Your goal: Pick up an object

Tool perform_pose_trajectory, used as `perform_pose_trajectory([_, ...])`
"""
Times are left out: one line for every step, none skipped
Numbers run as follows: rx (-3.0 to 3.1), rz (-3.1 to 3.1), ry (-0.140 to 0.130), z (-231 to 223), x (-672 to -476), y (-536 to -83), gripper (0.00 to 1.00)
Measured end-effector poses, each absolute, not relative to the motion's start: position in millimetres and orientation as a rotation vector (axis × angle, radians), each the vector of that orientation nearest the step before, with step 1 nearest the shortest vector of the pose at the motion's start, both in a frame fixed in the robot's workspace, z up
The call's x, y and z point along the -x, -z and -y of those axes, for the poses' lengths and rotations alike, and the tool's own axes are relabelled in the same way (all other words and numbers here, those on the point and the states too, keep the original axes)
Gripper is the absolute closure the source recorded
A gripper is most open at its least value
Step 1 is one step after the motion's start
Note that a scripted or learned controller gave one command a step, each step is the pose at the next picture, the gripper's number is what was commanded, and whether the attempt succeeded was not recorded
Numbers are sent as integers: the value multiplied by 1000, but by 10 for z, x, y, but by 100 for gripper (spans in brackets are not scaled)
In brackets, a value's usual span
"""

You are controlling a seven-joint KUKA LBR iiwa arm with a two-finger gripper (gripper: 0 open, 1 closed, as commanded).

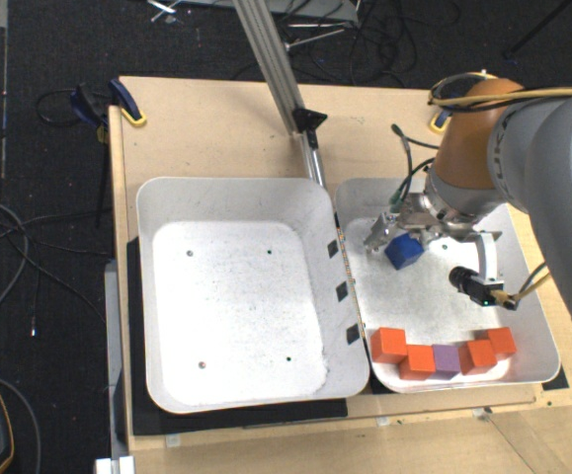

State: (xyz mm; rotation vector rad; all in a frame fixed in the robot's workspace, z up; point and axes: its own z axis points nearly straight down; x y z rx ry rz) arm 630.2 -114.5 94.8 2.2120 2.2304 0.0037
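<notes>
four orange blocks and a purple block sit in a row along the near rim of the right bin, well below the hand. up over the far part of that same bin, the hand is closed around a blue block, which shows between its fingers. off to the hand's left on the counter, the left bin lies alongside.

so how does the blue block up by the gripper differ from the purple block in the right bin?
The small blue block sits alone, right under the gripper; the small purple block sits in a row of orange blocks along the near wall. The blue block looks turned at an angle; the purple block lies square with its row. Both are in the right white bin.
</notes>
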Motion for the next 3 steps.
perform_pose_trajectory([-2217, -2224, -1, 1182, -6293, -1054, 100])
perform_pose_trajectory([-2213, -2224, -5, 1015, -6477, -1378, 100])
perform_pose_trajectory([-2207, -2230, -13, 203, -6800, -1996, 100])
